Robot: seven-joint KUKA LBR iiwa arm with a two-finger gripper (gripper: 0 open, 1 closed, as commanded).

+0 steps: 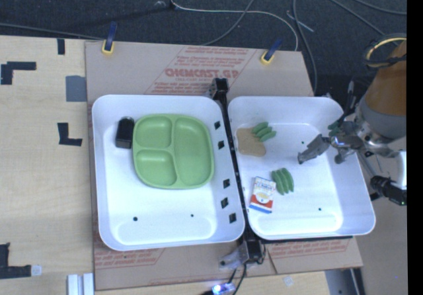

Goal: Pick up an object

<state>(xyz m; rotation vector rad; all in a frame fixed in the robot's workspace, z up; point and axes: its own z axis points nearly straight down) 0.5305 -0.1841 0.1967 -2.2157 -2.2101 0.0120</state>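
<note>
the arm [386, 98] reaches in from the right side of the bench [39, 174], its grey body and orange band above the right edge of the right bin [350, 221]. the gripper [316, 149] hangs over the right part of that bin, pointing left and down. one dark finger shows clearly, slanting toward the bin floor; i cannot tell whether the fingers are spread or closed, and nothing can be seen between them.

four small things lie in the right bin, all to the left of the gripper and apart from it. a tan, flat piece [250, 143] lies near the bin's left wall, and a green ridged piece [264, 131] lies just beside it on its upper right, touching or nearly so. lower down, a second green ridged piece [283, 180] lies near the middle of the bin, and a small white box with red and blue print [262, 195] lies just to its left.

the left bin [158, 231] holds a light green divided plate [174, 151] with three compartments, sitting in the upper middle. a small black block [125, 133] lies against the plate's left edge.

both bins rest on a sheet of brown cardboard [198, 69] held by two yellow clamps [108, 45] at its far edge. black cables [198, 6] run across the dark floor beyond it.
</note>
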